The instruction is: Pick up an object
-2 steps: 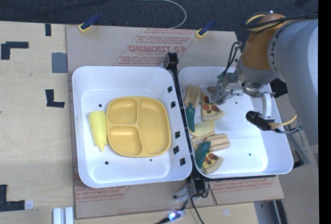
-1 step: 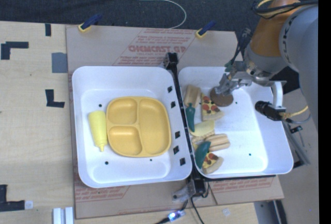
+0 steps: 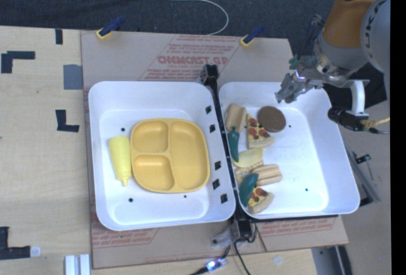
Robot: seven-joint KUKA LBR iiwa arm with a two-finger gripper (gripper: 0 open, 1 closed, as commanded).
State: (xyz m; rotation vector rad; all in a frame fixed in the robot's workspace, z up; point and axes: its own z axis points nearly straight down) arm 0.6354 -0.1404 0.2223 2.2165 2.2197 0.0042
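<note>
Toy food pile [image 3: 252, 156] lay crowded against right white bin's [image 3: 330, 172] left wall, leaving little approach room. Round brown patty [image 3: 273, 118] sat farther back, more exposed, likeliest target. Gripper [image 3: 287, 93] hovered beyond it, gripping nothing; finger spacing unclear.

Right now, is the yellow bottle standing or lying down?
Lying down. The yellow bottle rests lengthwise on the left bin floor beside the yellow tray.
</note>
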